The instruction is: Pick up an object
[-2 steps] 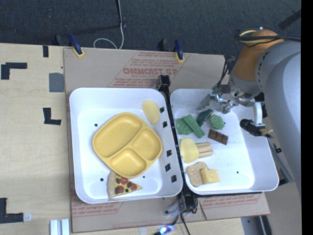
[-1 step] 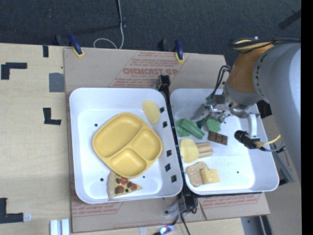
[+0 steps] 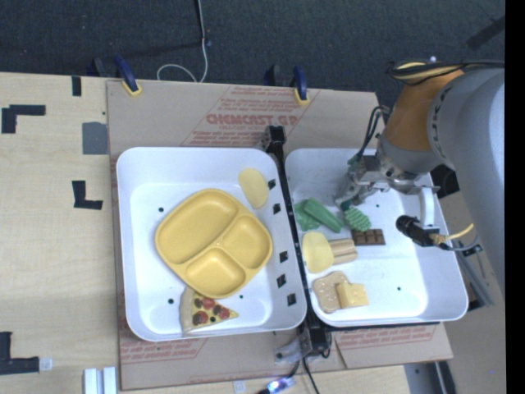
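1. A light wooden bench carries a brown cardboard sheet held by blue clamps, with dark carpet behind.
2. Two shallow white bins sit side by side on it.
3. The left bin holds a yellow divided plate, a pizza slice and a pale yellow piece.
4. The right bin holds green toy vegetables, a chocolate bar and toast with cheese.
5. The gripper hangs just above a ridged green piece; I cannot tell how far its fingers are spread, nor whether they hold anything.
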